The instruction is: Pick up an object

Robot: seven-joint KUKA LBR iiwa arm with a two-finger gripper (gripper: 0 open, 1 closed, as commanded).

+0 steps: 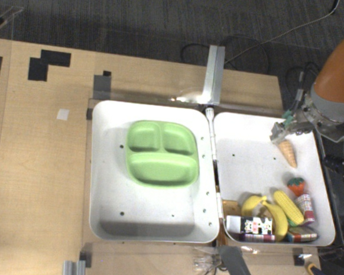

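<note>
My gripper (284, 131) hangs over the far right part of the right bin (241, 163), at the end of the grey arm with the orange band. Just below and right of it an orange toy carrot (288, 153) lies on the bin floor, its thick end close to the gripper; whether they touch is unclear. Piled in the near right corner are a yellow banana (268, 211), a corn cob (288, 207), a red strawberry (297, 186), a small bottle (306, 207) and a patterned box (254, 227).
The left bin (105, 200) holds a green divided plate (162, 153) near its middle. A metal post (215, 72) stands behind the rim between the bins. Cables run along the bench at the far right.
</note>
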